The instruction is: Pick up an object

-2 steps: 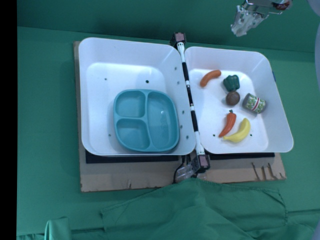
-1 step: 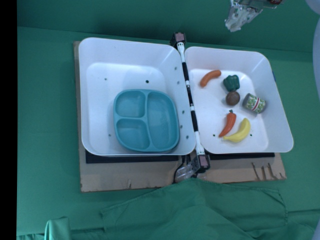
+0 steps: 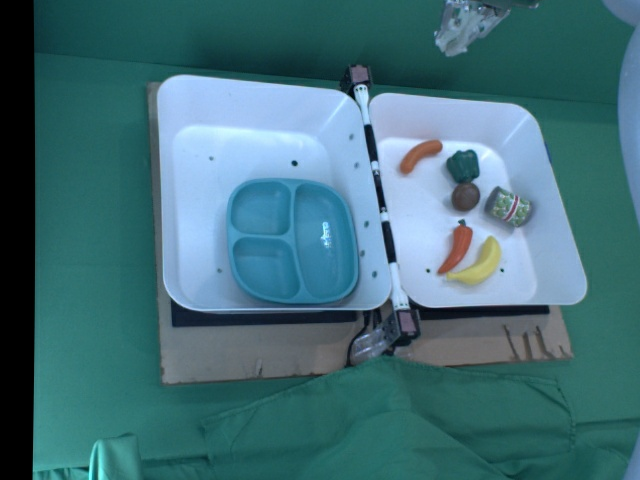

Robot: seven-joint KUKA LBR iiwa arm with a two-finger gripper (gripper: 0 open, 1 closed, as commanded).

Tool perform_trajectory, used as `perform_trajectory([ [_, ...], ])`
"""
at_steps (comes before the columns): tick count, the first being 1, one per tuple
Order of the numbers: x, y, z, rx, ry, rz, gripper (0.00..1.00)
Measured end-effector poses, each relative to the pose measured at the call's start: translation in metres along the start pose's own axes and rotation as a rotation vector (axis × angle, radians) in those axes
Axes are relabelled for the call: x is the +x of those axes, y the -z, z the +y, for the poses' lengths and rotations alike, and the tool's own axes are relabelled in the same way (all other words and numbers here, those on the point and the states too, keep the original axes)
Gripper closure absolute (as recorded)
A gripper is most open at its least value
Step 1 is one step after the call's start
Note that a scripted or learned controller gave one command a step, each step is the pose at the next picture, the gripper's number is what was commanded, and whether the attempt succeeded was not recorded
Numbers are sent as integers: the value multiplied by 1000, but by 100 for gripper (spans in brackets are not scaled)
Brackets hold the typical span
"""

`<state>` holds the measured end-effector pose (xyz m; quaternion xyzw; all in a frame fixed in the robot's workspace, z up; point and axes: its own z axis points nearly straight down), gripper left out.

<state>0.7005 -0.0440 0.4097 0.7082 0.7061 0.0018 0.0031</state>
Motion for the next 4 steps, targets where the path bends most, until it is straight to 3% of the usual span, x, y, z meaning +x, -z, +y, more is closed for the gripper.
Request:
perform_trajectory([
  [1,33,-29,0,4,1,1,100],
  [2,89,-14,0,1,0,2,100],
  [3,154,2,-15,1,1,3,100],
  [4,134,-12,0,1,-1,1,100],
])
